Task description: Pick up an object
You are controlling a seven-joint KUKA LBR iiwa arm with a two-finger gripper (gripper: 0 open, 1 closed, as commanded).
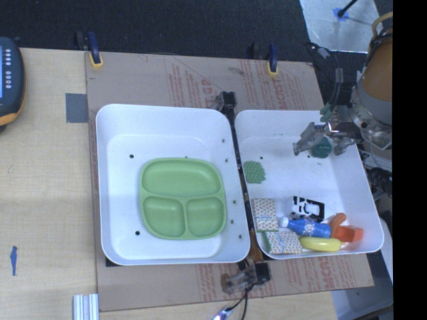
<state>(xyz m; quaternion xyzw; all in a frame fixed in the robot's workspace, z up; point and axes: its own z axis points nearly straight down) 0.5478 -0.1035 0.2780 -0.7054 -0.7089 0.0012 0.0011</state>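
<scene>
While the grey arm with the orange band (377,72) reaches in from the right, its two-finger gripper (321,143) hangs over the far part of the right white bin (280,122), and its two metal fingers stand spread apart, one to the left and one to the right. Between these fingers sits a small round teal object (321,149), but it cannot be told from this slanted view whether the fingers touch it or whether it lies on the bin floor below them. Near the left wall of the same bin lies a small green textured round piece (254,172). In the near part of the right bin several things are gathered close together: two flat patterned packets (265,214), one beside the other, a black and white small item (307,207), a blue bottle with a white cap (305,227), a yellow banana-shaped toy (321,245) and an orange block (346,232) at the near right corner. The left white bin (120,122) holds a light green plastic plate with three compartments (182,197), which lies flat about in the middle. Both bins stand side by side on a brown cardboard sheet (167,79), which is fixed to the wooden bench (40,179) with blue clamps (94,51) at the far edge. A dark blue device with an orange rim (9,79) rests at the far left of the bench.
</scene>
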